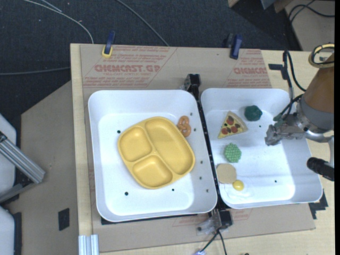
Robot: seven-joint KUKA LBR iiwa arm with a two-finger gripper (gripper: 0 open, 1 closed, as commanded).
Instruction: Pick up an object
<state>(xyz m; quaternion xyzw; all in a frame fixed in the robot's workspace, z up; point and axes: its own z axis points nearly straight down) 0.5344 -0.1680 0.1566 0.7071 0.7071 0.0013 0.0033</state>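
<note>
The tool hangs low over the right bin near the pizza; its grip state I cannot tell.

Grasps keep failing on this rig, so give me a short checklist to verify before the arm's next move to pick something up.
1. Tool over the right bin: ok.
2. Object between the fingers: not ok, none visible there.
3. Finger opening: cannot tell, too blurred.
4. Targets within the right bin: ok; pizza slice, dark green piece, light green bumpy piece, tan disc, fried egg.
5. Space around the pieces: ok for most; the tan disc touches the fried egg.
6. Yellow divided plate and pretzel lie in the left bin, away from the tool: ok.
</note>
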